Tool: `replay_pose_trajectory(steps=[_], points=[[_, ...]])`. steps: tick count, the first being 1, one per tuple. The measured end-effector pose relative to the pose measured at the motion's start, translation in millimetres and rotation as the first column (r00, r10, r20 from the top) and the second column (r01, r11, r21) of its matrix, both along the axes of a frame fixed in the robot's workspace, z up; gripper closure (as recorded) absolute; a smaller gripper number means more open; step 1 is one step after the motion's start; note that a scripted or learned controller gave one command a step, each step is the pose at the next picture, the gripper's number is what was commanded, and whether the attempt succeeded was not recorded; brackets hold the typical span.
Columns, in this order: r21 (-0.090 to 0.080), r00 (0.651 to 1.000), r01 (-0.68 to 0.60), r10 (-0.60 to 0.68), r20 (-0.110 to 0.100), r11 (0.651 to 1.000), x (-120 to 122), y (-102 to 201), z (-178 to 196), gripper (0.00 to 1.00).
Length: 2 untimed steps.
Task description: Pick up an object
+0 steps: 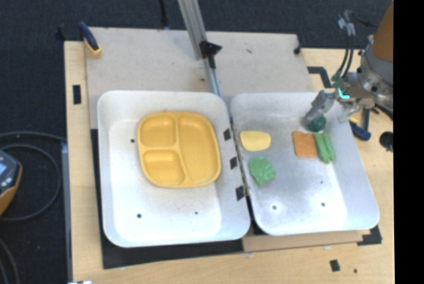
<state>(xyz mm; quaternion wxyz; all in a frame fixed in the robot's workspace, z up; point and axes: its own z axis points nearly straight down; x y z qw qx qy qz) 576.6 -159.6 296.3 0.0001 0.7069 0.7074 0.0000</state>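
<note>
The claw (317, 118) hangs over the upper right part of the right bin (344, 210); whether it is released or clenched cannot be told. Just below it lie an orange block (304, 144) and a long green piece (324, 147), side by side. Farther left sit a yellow lump (254, 140) and a green lump (262, 171). Well left, the other bin (119, 210) holds a yellow divided plate (179, 147).

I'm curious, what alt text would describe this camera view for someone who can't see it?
A robot gripper hovers over the right bin, near an orange block and green piece. A yellow piece and green lump lie nearby; the left bin holds a yellow divided plate.
</note>
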Motion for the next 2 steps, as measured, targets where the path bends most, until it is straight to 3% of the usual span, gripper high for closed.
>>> replay_pose_trajectory(steps=[1,2], points=[[0.0,1.0,0.0,0.0,0.002,1.0,0,0,1,0.0],[-0.001,1.0,0.001,-0.001,-0.003,1.0,5,-10,-54,0.0]])
